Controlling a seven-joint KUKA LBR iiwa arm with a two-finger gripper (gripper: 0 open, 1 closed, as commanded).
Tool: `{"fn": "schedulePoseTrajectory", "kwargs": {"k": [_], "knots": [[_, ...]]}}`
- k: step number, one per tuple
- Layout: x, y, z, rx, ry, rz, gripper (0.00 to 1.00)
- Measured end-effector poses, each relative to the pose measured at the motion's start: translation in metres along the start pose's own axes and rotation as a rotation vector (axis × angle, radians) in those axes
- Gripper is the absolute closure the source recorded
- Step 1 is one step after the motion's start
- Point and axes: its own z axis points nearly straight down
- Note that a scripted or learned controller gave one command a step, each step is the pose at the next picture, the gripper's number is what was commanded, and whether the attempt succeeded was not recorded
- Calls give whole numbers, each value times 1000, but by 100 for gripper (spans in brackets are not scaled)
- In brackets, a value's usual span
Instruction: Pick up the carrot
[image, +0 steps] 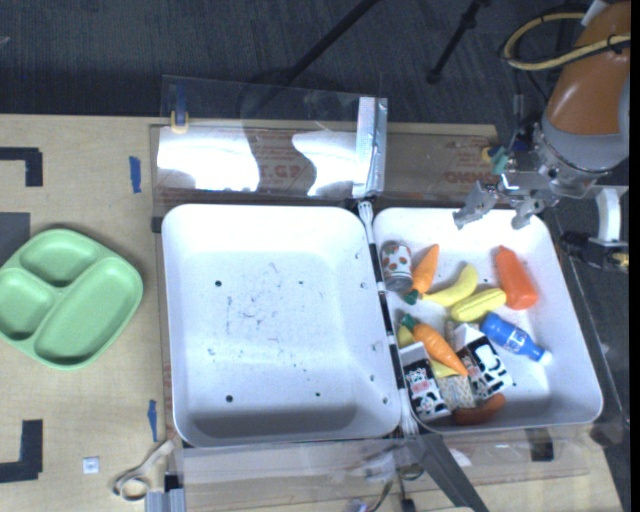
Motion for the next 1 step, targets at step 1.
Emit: {"fn": "schedulePoseTrajectory", "kwargs": {"k": [1], "knots": [[28,3,-9,-1,0,-329,0]]}}
